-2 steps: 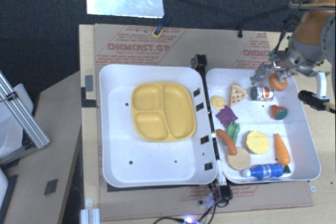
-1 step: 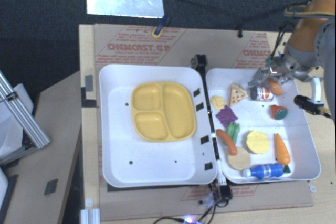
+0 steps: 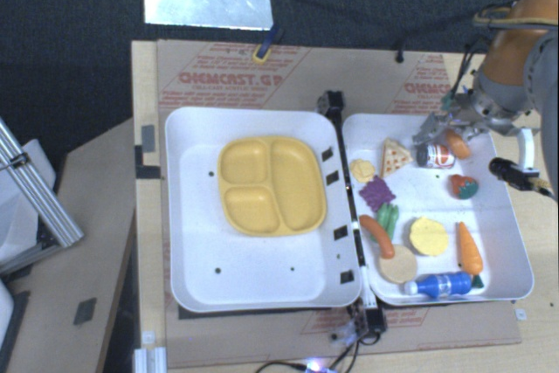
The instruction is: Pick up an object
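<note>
My jaws (image 3: pixel 434 135) sat low over the back right corner of the right bin (image 3: pixel 521 251), at the end of my arm (image 3: pixel 515 65) reaching in from the right. Can't tell how far open they were or whether anything was between them; the wrist blocks it, so I claim no hold. Nearest thing was the can (image 3: pixel 436 155), lying on its side just in front of the jaws, touching or nearly so, long axis running roughly left-right across the bin. An orange piece (image 3: pixel 458 145) sat against its right end, under my wrist. Pizza slice (image 3: pixel 396 156) just left of the can, close. Tomato (image 3: pixel 464 186) a bit further to the front. Rest of the clutter well apart toward the front: grapes (image 3: pixel 377 192), yellow disc (image 3: pixel 428 236), carrot (image 3: pixel 469 247), sausage (image 3: pixel 376 235), bottle (image 3: pixel 441 284) along the front wall. Left bin (image 3: pixel 192 275) held a yellow tray (image 3: pixel 269 185), far from me. My read: the can was the target, a short drop forward, closing across its short axis; crowding from the orange piece could spoil the grip. Nothing lifted yet.
</note>
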`<state>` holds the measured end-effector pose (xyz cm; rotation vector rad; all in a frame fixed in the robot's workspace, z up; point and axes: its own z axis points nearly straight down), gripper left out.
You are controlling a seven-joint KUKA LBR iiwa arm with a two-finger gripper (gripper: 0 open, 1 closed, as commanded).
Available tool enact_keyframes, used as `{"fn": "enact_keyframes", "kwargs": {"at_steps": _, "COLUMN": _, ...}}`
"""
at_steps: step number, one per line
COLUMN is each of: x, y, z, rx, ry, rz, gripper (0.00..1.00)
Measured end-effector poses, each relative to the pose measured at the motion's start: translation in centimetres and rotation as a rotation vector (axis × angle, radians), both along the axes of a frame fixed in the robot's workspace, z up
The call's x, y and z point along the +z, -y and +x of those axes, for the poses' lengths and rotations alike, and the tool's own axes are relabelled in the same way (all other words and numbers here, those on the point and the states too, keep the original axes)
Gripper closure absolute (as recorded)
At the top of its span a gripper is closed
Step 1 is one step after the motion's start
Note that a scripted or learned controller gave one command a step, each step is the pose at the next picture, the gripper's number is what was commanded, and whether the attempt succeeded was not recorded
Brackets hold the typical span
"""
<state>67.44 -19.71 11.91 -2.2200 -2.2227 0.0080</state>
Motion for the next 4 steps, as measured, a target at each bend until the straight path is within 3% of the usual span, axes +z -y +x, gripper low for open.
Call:
{"fn": "enact_keyframes", "kwargs": {"at_steps": 1, "x": 1.5, "y": 0.3, "z": 0.1, "rx": 0.003, "ry": 0.005, "rz": -0.008, "gripper": 1.0}}
{"fn": "enact_keyframes", "kwargs": {"at_steps": 2, "x": 7.3, "y": 0.1, "z": -0.6, "rx": 0.0, "ry": 0.011, "rz": 0.001, "gripper": 1.0}}
{"fn": "enact_keyframes", "kwargs": {"at_steps": 3, "x": 10.9, "y": 0.2, "z": -0.5, "rx": 0.003, "ry": 0.01, "rz": 0.002, "gripper": 1.0}}
{"fn": "enact_keyframes", "kwargs": {"at_steps": 4, "x": 10.0, "y": -5.6, "z": -1.3, "rx": 0.008, "ry": 0.005, "rz": 0.005, "gripper": 1.0}}
